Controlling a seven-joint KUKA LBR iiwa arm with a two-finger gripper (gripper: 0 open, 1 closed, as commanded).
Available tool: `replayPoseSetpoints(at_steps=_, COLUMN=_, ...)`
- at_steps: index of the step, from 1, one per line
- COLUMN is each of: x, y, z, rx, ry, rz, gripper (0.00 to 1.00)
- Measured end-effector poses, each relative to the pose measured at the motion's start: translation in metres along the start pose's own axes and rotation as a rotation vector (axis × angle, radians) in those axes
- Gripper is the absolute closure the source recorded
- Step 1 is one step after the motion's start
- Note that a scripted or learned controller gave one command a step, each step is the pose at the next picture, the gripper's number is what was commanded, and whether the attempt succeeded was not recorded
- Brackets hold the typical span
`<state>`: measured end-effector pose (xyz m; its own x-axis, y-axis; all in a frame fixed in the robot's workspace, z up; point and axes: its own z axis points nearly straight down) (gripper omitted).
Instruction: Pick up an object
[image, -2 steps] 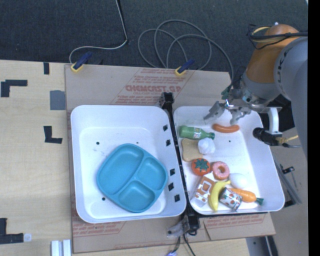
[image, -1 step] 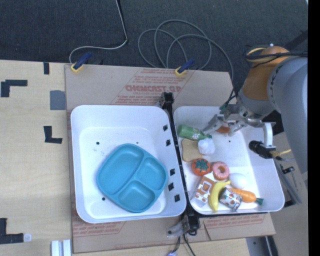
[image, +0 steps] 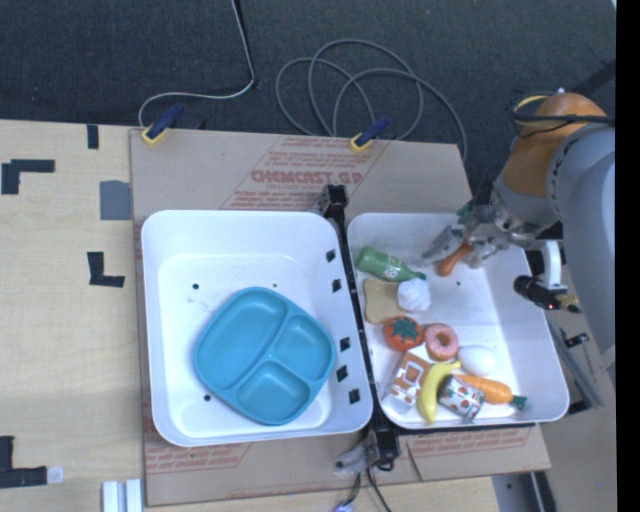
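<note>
Gripper (image: 462, 248) over the right bin (image: 530, 330) — an orange piece (image: 451, 261) pinched between its closed-down fingers.
The held piece hung above the bin's far end, near the green bottle (image: 385, 264).

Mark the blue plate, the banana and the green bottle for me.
blue plate (image: 263, 355), camera view, its central divider.
banana (image: 433, 390), camera view, mid-curve.
green bottle (image: 383, 264), camera view, middle of its body.

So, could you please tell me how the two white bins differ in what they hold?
The left bin holds one blue divided plate; the right bin holds many small toy foods, such as a banana and a carrot. The end effector is above the right bin, not the left. Both are shallow and white.
</note>
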<state>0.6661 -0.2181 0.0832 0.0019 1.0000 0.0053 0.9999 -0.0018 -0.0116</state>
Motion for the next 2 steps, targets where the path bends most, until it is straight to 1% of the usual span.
replayPoseSetpoints(at_steps=1, x=-0.001, y=-0.001, z=-0.011, rx=0.002, ry=-0.008, rz=-0.002, gripper=1.00)
replayPoseSetpoints(at_steps=2, x=0.112, y=0.000, z=0.000, rx=0.003, ry=-0.004, rz=-0.009, gripper=1.00)
